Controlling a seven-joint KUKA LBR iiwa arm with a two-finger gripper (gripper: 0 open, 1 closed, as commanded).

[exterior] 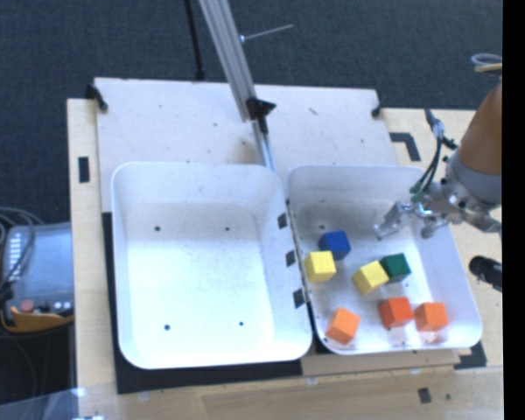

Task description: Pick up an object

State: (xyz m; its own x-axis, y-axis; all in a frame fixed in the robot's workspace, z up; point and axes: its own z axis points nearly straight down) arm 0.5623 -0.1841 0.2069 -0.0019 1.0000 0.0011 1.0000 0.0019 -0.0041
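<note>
The right bin (437,195) holds several cubes. A blue cube (335,243) lies beside a yellow cube (320,265). A second yellow cube (370,276) touches a green cube (395,266). Along the front wall sit three orange cubes: one at the left (342,325), one in the middle (395,311) and one at the right (431,316). My gripper (409,226) hangs over the bin's right half, up and to the right of the green cube. It stands open with nothing between its fingers.
The left bin (122,234) sits beside the right one, sharing a middle wall. A slanted metal pole (232,51) rises from behind the bins. Cables and a grey box (35,269) lie off the bench at the left.
</note>
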